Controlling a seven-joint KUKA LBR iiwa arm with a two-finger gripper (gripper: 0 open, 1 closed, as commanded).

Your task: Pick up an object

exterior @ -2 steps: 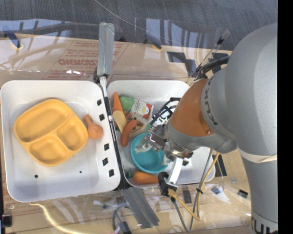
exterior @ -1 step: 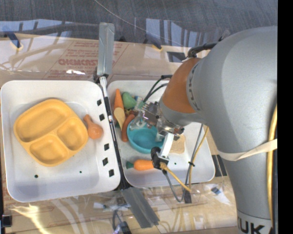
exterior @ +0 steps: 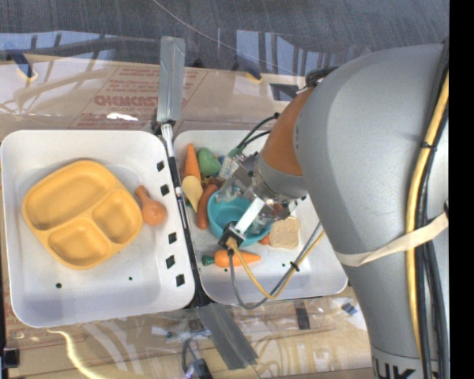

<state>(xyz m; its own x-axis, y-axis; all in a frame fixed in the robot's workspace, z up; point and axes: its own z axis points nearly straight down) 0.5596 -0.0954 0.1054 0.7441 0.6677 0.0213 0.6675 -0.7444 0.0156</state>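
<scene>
Hand (exterior: 243, 202) is hovering over the teal bowl (exterior: 221, 210) in the 3 o'clock bin (exterior: 320, 279), probably lining up a grasp there, carrot (exterior: 191, 163) lying at its 11 o'clock; wrist is hiding grip state, can't tell.

A grey robot arm (exterior: 363, 172) hangs over a teal plastic bowl (exterior: 220, 212) among orange toy carrots (exterior: 241, 257) in the right white bin (exterior: 324, 279), while the left white bin (exterior: 31, 290) holds a yellow divided plastic plate (exterior: 79, 212) and an orange toy drumstick (exterior: 150, 206).
</scene>
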